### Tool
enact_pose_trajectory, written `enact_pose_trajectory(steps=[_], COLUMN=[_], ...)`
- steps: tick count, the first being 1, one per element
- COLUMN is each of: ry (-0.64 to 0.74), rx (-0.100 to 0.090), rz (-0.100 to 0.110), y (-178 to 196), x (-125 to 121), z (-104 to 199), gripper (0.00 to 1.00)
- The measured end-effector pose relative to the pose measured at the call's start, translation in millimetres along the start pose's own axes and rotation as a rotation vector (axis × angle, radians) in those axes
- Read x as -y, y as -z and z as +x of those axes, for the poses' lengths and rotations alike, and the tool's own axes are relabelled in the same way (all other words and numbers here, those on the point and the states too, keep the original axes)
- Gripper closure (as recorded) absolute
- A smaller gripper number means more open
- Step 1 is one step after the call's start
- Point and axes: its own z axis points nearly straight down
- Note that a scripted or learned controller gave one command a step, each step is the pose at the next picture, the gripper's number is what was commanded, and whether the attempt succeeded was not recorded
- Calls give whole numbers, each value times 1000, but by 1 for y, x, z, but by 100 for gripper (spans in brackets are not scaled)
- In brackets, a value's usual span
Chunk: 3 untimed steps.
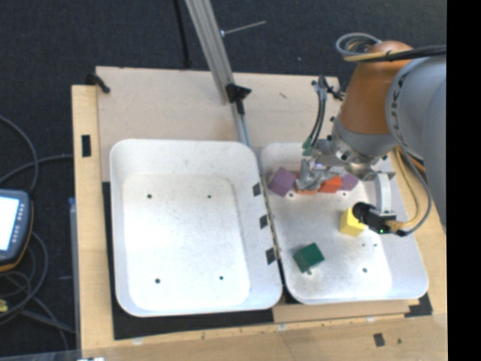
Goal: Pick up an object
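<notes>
The right bin [391,277] holds a purple block [280,180] near its back left, an orange-red object [331,186] just right of it, a yellow block [350,222] to the right and a green block [308,257] near the front. My gripper [307,180] reaches down at the back of this bin, between the purple block and the orange-red object, close to both. The wrist hides part of the orange-red object.
The left bin [120,171] lies beside the right one. A slanted metal pole [214,51] rises behind the bins. Cables run along the arm at the right. A handheld screen [11,228] sits off the bench at the left.
</notes>
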Motion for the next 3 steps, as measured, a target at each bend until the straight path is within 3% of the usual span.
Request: enact_pose_trajectory(steps=[1,2,3], ry=[2,4,5], rx=[-2,2,1], rz=[-8,-29,-25], y=[5,-60,-67], x=[-2,-48,-53], z=[3,-16,-15], gripper=[0,0,0])
